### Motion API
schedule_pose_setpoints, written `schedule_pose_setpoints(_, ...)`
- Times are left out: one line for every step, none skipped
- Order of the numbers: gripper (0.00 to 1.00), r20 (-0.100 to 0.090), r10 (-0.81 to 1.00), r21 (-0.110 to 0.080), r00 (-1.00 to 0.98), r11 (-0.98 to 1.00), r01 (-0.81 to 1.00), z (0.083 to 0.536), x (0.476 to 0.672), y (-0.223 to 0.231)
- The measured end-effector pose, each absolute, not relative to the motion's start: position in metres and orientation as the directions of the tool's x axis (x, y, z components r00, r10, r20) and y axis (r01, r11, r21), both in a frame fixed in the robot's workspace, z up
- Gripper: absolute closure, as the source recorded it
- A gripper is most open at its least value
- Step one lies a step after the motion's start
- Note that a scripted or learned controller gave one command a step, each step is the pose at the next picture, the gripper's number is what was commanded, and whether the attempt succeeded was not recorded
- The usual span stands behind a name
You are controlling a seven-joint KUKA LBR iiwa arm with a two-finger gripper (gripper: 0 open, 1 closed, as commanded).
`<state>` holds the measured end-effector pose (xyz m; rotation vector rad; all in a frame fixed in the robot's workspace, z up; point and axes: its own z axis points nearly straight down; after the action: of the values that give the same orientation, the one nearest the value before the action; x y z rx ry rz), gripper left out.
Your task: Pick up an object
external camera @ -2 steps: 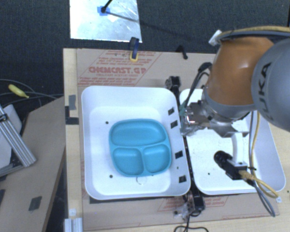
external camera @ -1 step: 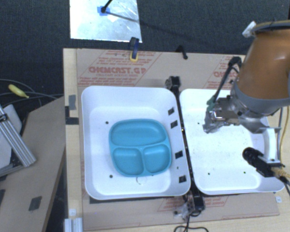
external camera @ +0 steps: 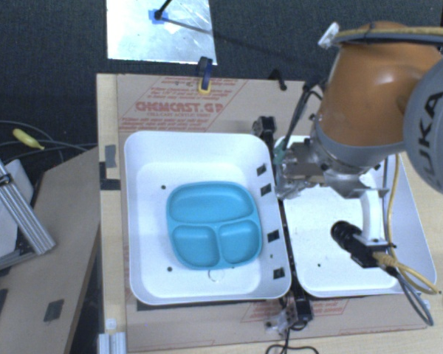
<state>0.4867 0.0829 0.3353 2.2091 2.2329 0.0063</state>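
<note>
A robotics lab: an industrial arm over two white bins on a cardboard-covered tabletop, loose cables, aluminium framing.

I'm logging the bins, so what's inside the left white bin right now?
The left bin holds a blue divided plate with three compartments, lying flat near the middle. Whatever lies under the plate is covered.

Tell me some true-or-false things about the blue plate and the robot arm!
1. The plate lies in the left bin. True.
2. The plate is red. False: it is blue.
3. The plate has three compartments. True.
4. The arm hangs over the left bin. False: it is over the right bin.
5. The plate lies on the bare bench. False: it rests inside a bin.
</note>
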Motion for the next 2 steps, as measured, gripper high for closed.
schedule_pose_setpoints(1.00,0.001,1.000,0.005,-0.008,0.008,1.000,0.345,0.488,0.079)
schedule_pose_setpoints(1.00,0.001,1.000,0.009,0.001,-0.001,1.000,0.405,0.487,0.051)
